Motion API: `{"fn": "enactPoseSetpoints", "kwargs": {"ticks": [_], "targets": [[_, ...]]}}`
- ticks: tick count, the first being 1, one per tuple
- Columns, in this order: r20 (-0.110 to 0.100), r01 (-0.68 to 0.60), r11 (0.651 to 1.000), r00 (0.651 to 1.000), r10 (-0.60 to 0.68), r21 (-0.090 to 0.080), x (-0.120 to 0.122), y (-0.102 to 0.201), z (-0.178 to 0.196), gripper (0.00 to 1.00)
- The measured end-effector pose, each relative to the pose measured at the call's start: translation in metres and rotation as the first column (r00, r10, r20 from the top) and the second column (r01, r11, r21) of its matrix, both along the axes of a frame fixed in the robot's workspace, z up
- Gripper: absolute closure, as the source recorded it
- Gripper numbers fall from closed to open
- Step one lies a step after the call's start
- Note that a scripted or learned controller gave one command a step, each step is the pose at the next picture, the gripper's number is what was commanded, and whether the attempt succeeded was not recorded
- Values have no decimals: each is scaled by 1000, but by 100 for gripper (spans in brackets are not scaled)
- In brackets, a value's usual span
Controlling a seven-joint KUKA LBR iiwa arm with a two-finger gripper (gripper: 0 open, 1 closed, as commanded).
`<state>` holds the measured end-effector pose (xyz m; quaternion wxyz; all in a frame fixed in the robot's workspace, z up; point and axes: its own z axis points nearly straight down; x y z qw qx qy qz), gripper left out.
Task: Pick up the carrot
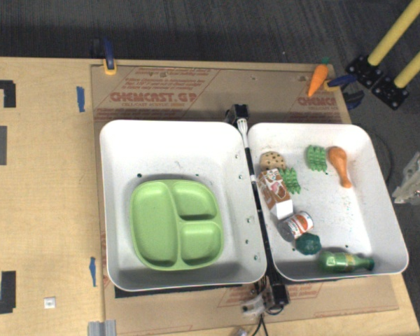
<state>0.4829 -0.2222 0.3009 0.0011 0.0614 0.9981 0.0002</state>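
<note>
The tapered orange plastic carrot (340,165) lies in the right shallow white bin (378,208), toward its far side, just beside a green ridged toy (316,157). The grey gripper (409,180) sits at the bin's right rim, well apart from the carrot; its grip state cannot be told.

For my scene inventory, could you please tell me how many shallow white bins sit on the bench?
2: the left shallow white plastic bin holds a green divided plate; the right shallow white plastic bin holds small toy foods.

Pale grey, angular end of the arm (413,179) at the right edge, faint, finer detail too blurred to tell
</note>
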Motion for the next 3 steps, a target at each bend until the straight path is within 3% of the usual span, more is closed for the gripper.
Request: {"fn": "enactPoseSetpoints", "kwargs": {"ticks": [1,2,3], "targets": [[0,-444,896,896,444,-1,-3,-1,-31,100],[2,-742,671,671,742,-4,12,-1,-34,100],[6,-739,674,674,739,-9,13,-1,-23,100]]}}
